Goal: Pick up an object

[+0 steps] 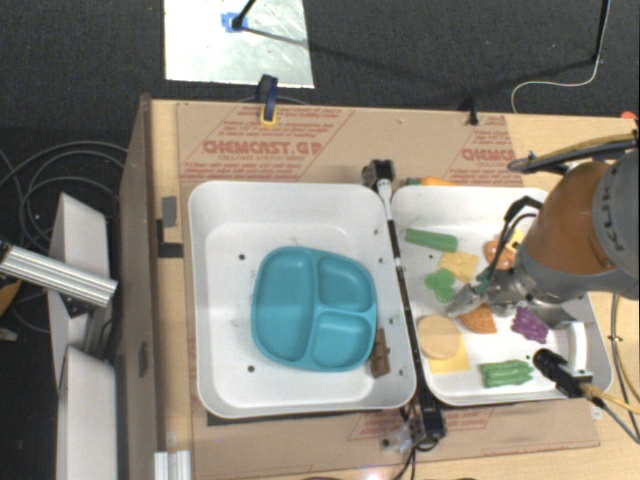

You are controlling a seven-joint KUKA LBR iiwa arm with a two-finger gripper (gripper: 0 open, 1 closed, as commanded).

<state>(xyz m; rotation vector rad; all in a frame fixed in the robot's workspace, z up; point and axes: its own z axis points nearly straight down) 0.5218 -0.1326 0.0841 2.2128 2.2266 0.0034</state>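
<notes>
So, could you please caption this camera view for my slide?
KUKA arm reaching into the right bin of toy food; blue divided plate in the left bin.

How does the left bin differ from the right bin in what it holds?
The left bin holds one large teal divided plate; the right bin holds many small toy pieces. The arm's claw is over the right bin, not the left bin. Both bins are shallow and white.

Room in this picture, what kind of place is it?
Probably a robot test lab: a robot arm reaches over two white bins, one holding a blue plate, the other toy food, with cables about.
</notes>
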